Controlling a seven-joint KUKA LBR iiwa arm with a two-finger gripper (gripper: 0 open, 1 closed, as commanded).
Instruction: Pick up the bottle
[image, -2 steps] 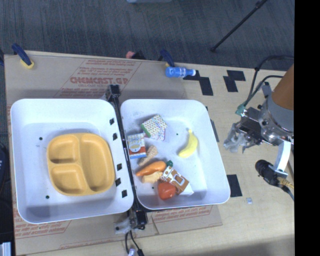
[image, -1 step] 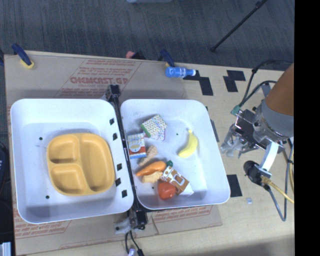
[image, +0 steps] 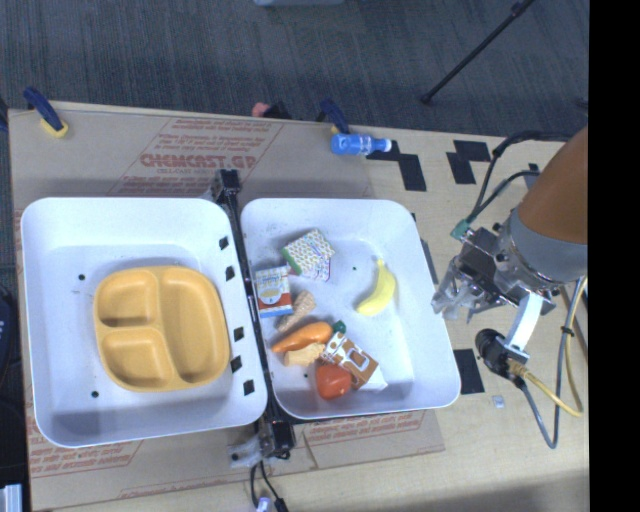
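Nearest us, at the lower edge, a black clamp (image: 272, 437) sits where the two bins meet. Left bin (image: 40, 300): one yellow divided tray (image: 160, 327). Right bin (image: 425, 290): banana (image: 378, 289), carrot (image: 303, 337), small cartons, a red item — clutter, none of it our target.

We find the bottle (image: 355, 145) lying on its side on the cardboard-covered surface (image: 200, 150), just beyond the right bin's far rim, outside both bins (small, blue, cap end pointing right).

We place the tool (image: 462, 296) just off the right bin's right wall, well apart from the bottle, gripping nothing; whether it is open or closed, we cannot tell.

Handling, as we judge it: light, rigid plastic, smooth and round — likely to roll or squirt out. Best taken across the middle of the body, tool turned square to its long axis.
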